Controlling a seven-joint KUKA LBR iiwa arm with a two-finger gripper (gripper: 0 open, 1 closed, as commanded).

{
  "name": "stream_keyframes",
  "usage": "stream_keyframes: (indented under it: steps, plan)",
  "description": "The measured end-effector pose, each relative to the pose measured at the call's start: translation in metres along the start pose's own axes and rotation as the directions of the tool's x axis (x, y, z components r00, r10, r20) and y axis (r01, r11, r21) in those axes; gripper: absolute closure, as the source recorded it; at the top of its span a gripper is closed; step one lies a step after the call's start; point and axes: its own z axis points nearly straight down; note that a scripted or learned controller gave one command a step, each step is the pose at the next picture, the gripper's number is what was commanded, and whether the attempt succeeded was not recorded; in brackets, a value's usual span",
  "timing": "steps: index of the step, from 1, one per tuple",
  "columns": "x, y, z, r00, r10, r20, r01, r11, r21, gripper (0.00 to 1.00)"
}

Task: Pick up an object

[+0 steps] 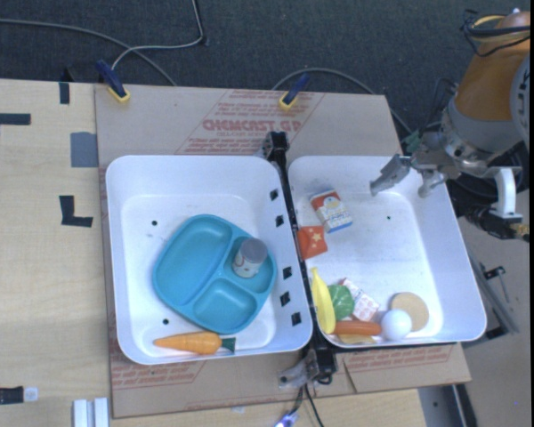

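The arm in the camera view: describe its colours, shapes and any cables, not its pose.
The arm is bulky and rounded, with a broad orange band over a grey wrist section. Dark cables loop along its upper edge. Below the wrist sits a cluttered grey and metallic mount with a white bracket. The gripper is slim and grey, far narrower than the arm.

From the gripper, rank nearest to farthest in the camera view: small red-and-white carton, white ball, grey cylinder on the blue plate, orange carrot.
1. Small red-and-white carton, right bin, just left of the gripper.
2. White ball, right bin's near edge.
3. Grey cylinder, left bin.
4. Orange carrot, left bin's near edge.
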Motion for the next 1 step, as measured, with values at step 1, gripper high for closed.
stream_keyframes:
  steps: [1]
  plan:
    - [0.0523,0.0231,0.0773,1.000,-0.001,-0.001,0.001,1.000,0.002,0.00]
